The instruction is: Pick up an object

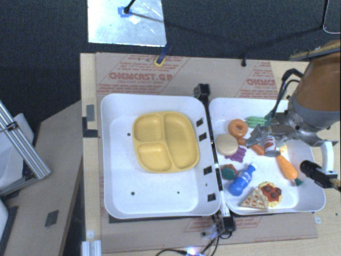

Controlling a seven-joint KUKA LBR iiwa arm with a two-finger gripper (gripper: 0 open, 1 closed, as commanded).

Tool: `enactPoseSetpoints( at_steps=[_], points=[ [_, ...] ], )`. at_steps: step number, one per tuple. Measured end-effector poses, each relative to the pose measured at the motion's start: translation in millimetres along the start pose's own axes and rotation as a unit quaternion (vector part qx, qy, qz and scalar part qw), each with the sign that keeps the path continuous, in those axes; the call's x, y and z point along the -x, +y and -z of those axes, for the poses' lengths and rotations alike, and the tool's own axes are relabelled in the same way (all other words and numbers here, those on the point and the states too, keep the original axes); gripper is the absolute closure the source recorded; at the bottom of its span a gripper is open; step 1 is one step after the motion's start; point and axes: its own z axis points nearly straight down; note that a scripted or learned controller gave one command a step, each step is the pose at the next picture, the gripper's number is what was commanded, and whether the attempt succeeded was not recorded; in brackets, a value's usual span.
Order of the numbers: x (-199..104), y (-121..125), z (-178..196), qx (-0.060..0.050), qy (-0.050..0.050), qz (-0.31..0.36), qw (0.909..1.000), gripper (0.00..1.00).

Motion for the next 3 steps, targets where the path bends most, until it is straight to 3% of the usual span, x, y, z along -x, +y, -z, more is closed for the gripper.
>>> enactPoseSetpoints(
  at_steps=[1, 2, 3],
  points=[
    [-0.2, 2.4, 5.9, 0.006, -0.001, 0.001, 1.0000, 0.00],
    [5.7, -3.1, -52.8, 0.004, 0.000, 0.000, 1.0000, 0.00],
    [5.5, 7.0, -102.5, 0.004, 0.000, 0.000, 1.0000, 0.00]
  ],
)
